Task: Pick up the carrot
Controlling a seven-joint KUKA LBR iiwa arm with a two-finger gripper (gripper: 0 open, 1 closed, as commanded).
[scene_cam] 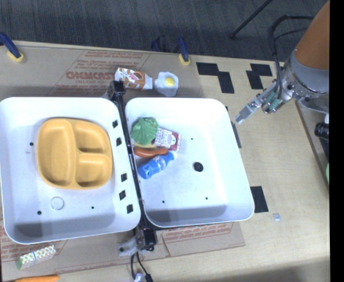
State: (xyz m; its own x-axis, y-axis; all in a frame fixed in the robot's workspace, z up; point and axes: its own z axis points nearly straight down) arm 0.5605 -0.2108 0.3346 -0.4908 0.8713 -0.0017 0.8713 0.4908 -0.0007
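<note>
Both bins (230, 157) are plain white with small black dots on the floor. The left one has a mustard-yellow divided tray (74, 151). In the right one: an orange carrot (150, 152), a green leafy veg (144, 130), a blue bottle (155, 165) and a red-and-white packet (167, 138). Bench (283, 175) is light tan with black square markers, cardboard (89, 69) has reddish print. Behind the bins there's a brown-and-white carton (130, 78) and a white thing with a yellow middle (167, 83). Clamps (10, 47) are blue with yellow tips. Arm (313, 46) is orange up top, grey below.
</note>
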